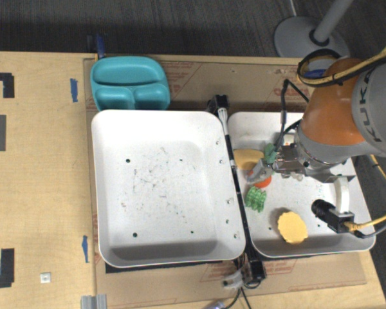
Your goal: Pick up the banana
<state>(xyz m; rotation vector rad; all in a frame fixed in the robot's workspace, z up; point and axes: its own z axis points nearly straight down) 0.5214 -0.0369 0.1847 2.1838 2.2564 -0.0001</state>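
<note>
Camera view has the gripper point(269, 167) low in the right bin point(312, 247), close beside a pale yellow piece point(246, 158) near the bin's left wall that I take for the banana, though it is partly hidden. How wide the gripper stands, or whether it has hold of anything, I cannot tell. A toy banana would likely be light, stiff and smooth, so gripping across its narrow middle seems safest against slipping.

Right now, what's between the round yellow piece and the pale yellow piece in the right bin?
Camera view: a green toy and a small orange-red piece lie between the round yellow piece and the pale yellow piece.
</note>
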